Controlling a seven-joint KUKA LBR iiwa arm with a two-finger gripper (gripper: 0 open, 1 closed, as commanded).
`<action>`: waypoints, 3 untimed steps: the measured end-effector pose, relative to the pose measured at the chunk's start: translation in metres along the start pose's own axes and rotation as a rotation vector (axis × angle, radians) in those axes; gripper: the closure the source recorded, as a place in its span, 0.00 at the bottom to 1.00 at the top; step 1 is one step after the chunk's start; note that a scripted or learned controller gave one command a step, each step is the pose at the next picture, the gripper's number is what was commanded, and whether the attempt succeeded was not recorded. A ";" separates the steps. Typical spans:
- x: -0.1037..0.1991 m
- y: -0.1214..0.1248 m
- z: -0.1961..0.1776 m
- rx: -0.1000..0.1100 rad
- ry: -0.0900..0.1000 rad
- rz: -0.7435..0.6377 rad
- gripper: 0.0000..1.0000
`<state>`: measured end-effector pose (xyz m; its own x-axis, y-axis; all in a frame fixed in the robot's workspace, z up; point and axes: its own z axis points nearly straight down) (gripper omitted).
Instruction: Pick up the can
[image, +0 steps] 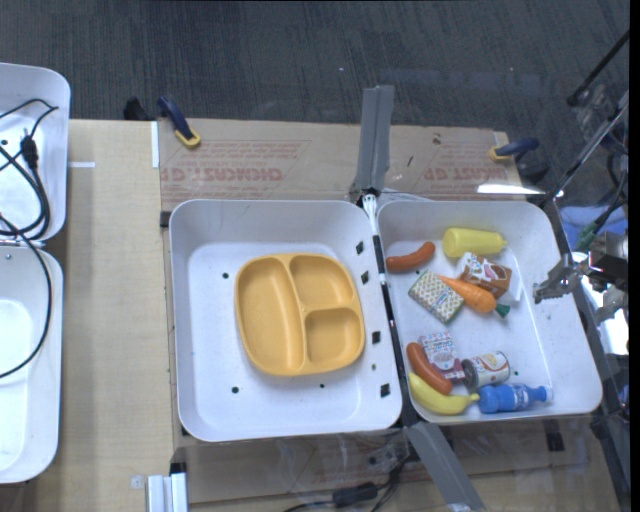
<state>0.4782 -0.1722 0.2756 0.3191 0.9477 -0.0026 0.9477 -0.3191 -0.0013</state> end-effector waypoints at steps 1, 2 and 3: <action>0.001 0.022 0.157 0.006 0.001 0.166 0.00; -0.006 0.000 0.185 0.005 0.002 0.316 0.00; -0.018 0.042 0.187 0.024 0.015 0.409 0.00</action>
<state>0.5124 -0.2032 0.0882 0.6699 0.7425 0.0070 0.7423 -0.6695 -0.0269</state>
